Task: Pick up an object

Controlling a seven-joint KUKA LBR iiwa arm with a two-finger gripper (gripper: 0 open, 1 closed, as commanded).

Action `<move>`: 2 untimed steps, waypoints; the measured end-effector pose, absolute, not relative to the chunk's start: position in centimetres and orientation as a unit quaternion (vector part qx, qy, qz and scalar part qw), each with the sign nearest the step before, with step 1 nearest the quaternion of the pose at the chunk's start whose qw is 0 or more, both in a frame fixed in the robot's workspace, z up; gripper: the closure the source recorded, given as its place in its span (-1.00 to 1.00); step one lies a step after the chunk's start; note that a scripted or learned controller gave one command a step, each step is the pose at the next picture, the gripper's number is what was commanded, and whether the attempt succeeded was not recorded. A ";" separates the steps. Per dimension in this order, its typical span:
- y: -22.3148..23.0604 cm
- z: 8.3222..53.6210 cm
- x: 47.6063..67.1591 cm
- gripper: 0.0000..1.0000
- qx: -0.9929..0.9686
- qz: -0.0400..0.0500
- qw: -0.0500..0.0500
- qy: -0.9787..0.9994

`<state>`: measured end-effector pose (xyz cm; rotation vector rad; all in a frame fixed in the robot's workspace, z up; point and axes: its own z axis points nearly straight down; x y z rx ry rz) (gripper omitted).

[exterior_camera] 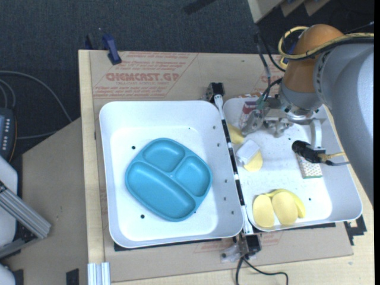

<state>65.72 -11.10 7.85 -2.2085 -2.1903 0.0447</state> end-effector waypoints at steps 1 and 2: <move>-10.9 9.7 66.0 -1.00 -0.709 0.010 0.012 -0.705; -13.7 7.9 65.8 -1.00 -0.709 0.011 0.015 -0.705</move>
